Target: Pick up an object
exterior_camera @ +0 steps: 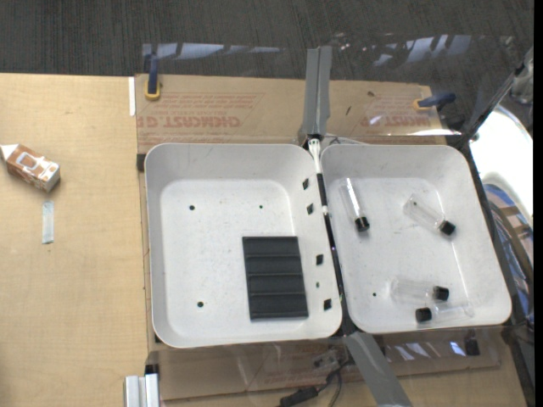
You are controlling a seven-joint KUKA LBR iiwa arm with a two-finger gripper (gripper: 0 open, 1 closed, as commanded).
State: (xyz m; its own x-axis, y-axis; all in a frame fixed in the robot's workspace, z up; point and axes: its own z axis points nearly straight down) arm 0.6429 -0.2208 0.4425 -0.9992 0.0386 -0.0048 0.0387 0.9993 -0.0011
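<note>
I judge the pick is not started. Next I must choose a target, perhaps the black block (276, 278) in the left bin (170, 227). The end effector's state I cannot tell.

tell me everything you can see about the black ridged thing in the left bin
The black ridged block is a flat, dark rectangle that looks like matte plastic or rubber, divided by crosswise grooves into four bands. It lies flat on the floor of the left bin, toward the near right part, its long side running from the far to the near edge, very slightly skewed. It sits alone, touching nothing but the floor of the bin.
</note>
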